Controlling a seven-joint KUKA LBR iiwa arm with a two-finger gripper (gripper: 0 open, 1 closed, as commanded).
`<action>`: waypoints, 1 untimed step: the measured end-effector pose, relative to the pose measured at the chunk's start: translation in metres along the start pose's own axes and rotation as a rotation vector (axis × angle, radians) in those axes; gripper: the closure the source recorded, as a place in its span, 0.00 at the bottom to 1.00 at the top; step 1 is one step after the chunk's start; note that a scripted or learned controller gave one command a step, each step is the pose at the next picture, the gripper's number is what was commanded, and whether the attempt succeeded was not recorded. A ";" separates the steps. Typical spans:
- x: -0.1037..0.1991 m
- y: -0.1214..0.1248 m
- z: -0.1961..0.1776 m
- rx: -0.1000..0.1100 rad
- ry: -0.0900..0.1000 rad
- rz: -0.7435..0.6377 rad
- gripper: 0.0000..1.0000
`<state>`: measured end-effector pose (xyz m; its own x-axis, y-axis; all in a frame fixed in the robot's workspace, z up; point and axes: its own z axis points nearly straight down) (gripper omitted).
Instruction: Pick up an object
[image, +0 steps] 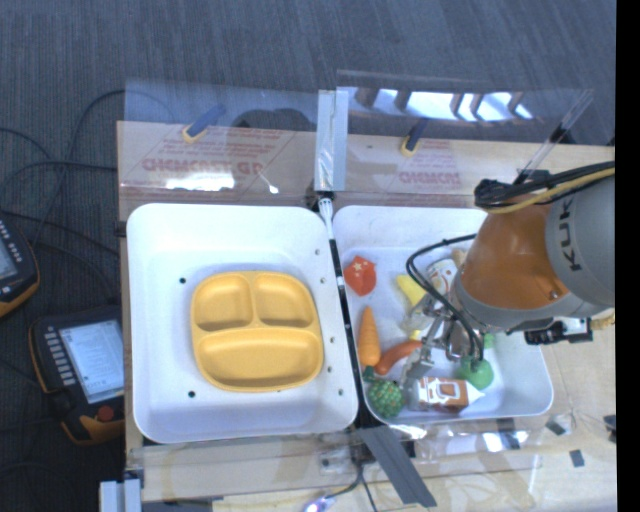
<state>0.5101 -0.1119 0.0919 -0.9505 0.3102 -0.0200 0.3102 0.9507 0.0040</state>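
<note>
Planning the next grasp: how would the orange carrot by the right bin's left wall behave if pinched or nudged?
The carrot looks like smooth moulded plastic, so probably stiff, light and somewhat slippery. Its tapered, rounded body may roll or pivot when nudged, perhaps against the nearby bin wall.

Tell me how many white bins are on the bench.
2. The left bin holds a yellow divided plate; the right bin holds toy food, with the gripper reaching into it.

"KU" — on the arm (590, 240)
</note>
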 end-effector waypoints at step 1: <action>-0.049 0.026 0.002 0.003 0.008 0.124 0.00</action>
<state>0.5646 -0.1027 0.0907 -0.9050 0.4253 -0.0117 0.4253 0.9050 0.0026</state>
